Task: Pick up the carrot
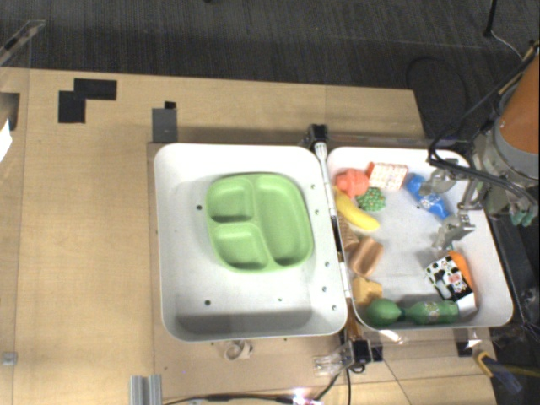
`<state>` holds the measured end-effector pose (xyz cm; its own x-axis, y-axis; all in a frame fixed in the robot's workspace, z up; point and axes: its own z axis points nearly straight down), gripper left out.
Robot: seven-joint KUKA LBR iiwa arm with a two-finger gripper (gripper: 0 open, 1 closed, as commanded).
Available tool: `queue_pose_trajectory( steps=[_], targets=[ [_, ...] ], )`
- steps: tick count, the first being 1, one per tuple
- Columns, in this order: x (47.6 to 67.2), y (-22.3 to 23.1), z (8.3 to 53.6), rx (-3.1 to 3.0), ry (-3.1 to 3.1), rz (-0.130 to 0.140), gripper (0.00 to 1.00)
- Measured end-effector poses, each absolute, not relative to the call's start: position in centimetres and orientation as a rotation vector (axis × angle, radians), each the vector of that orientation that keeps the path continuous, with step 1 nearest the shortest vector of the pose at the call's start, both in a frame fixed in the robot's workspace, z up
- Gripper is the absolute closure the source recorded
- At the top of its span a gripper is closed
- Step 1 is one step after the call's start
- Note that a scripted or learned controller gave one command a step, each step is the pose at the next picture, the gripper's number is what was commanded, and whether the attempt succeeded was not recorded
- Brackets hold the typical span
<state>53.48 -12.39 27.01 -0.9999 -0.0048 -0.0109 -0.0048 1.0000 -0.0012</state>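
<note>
carrot (pixel 461 266), the orange piece, lies just past the claw (pixel 450 233) toward the near rim of the right bin (pixel 499 310). it touches a black-and-white carton (pixel 440 278) on the side away from the arm. whether the claw is released or clenched cannot be told. the carrot looks like a light, stiff, smooth toy, likely slippery. best taken across its thick middle, clear of the carton.

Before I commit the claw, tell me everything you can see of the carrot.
The carrot shows as a small orange piece, plastic-looking, in the right bin, near its right wall. Much of it is hidden: the black-and-white cow-patterned toy lies against its near-left side, overlapping it. The claw hangs just above and behind it; contact cannot be judged. The carrot's shape and tip direction are too small to tell.
</note>
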Motion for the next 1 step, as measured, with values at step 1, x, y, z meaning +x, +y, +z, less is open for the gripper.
queue_pose_trajectory(
  steps=[1],
  targets=[
    [55.7,-5.72,23.09,0.592,3.078,0.006,0.0]
  ],
)
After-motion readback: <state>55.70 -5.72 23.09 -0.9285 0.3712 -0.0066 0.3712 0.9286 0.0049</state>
